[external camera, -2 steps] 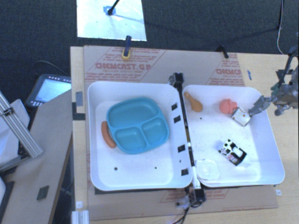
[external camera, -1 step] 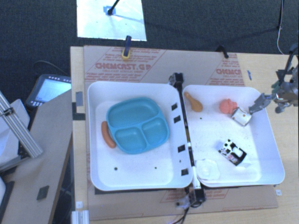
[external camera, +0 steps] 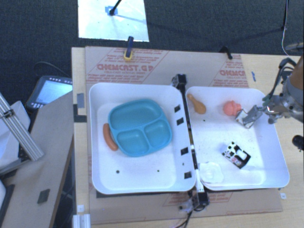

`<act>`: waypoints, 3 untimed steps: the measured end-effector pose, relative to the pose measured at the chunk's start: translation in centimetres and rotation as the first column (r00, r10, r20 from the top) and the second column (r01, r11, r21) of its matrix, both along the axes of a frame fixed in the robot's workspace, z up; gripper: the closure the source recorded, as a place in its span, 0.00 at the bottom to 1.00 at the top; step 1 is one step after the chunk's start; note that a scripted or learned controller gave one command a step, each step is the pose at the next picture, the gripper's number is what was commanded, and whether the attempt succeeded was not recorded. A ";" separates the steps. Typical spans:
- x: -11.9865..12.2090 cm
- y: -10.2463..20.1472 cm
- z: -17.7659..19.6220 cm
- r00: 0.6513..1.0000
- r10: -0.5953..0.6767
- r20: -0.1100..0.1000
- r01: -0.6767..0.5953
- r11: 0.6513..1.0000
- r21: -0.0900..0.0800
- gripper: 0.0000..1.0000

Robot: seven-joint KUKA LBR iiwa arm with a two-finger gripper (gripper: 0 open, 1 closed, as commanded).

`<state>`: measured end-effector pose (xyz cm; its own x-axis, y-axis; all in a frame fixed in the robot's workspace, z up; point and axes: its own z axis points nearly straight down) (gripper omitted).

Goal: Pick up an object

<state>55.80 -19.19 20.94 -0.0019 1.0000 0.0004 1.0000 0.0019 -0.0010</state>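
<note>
While the jaws' state cannot be told, one blue tray (external camera: 139,133) and one sausage (external camera: 109,137) share the left bin (external camera: 137,184).

Two bins side by side on the tabletop (external camera: 247,68), meeting along a central divider. In the left bin (external camera: 99,175): a divided tray (external camera: 140,133) at centre, a sausage (external camera: 110,137) just beside its left edge. In the right bin (external camera: 270,175): a drumstick (external camera: 196,104) at the rear left, a rounded lump (external camera: 232,108) to its right, a small patterned block (external camera: 235,155) nearer the front, a lidded cup (external camera: 211,172) in the front left corner. Pincer (external camera: 247,117) at the rear right of that bin, just right of the lump. Behind the bins, a clamp (external camera: 128,50) on the tabletop's far edge.
</note>
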 end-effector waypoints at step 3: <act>0.7 0.7 -9.2 1.000 -0.001 0.005 0.001 1.000 -0.002 1.00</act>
